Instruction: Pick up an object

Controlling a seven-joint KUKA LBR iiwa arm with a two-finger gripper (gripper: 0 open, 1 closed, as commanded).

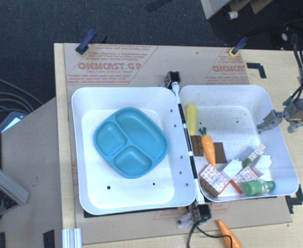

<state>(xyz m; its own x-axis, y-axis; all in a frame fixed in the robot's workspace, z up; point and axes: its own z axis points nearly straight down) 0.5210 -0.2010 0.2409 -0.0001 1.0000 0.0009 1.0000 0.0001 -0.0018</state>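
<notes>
From the overhead camera view we see the gripper (279,119) at the right bin's (228,93) right rim, fingers spread and holding nothing. The objects crowd the bin's near-left corner: carrot (208,149), patterned box (213,179), green bottle (257,187). We judge the carrot the cleanest target, so we should descend over its middle, fingers straddling its narrow width.

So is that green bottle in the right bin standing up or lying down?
Lying down. The green bottle rests on its side near the front corner of the right bin, its length running across the bin floor beside the small cartons.
</notes>
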